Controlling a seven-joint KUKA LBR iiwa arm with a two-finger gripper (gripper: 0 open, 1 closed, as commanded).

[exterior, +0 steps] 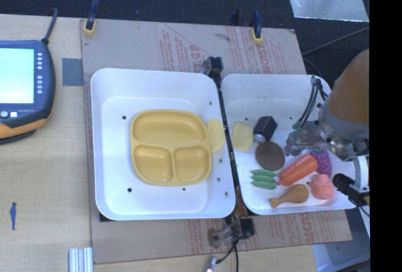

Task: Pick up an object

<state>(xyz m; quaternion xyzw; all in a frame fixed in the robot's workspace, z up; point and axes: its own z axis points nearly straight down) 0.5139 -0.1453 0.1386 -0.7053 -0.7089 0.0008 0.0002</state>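
Nearest the camera, the right bin crowds its toys along the near wall: a drumstick, green pea pods, an orange carrot, a pink piece and purple grapes, with a brown disc, a black block and a yellow piece behind, leaving open floor toward the far wall. The tool sits low at the carrot's far end by the right rim, and whether it is spread or closed cannot be told. The left bin holds a yellow divided tray with room all round, and the red print on the cardboard over the bench is too faint to read.
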